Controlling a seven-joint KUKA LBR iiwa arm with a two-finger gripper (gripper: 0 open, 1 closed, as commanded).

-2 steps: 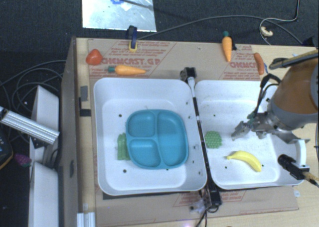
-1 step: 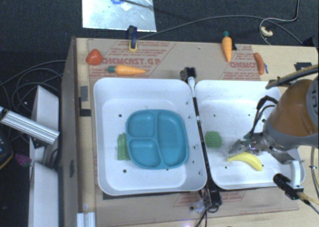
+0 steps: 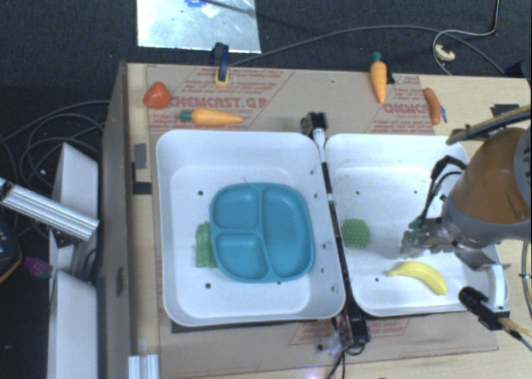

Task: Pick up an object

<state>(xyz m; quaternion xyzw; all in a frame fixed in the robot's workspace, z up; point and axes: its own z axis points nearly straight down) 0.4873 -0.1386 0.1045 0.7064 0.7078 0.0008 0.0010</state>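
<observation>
The bench [image 3: 274,96] is a tan board printed with red lettering, and two white bins sit on it side by side, the left bin [image 3: 179,203] at nine o'clock and the right bin [image 3: 374,153] at three. Along its far edge, from ten to one o'clock, lie a tomato [image 3: 156,95], a carrot [image 3: 208,117], a second carrot [image 3: 379,78] and a sausage [image 3: 432,105]. A clamp [image 3: 221,61] grips the far edge at eleven o'clock.

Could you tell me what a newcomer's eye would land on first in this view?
Probably the blue divided plate in the left bin. Next, the yellow banana near the right bin's front edge, with the gripper just above it and a green ball alongside.
</observation>
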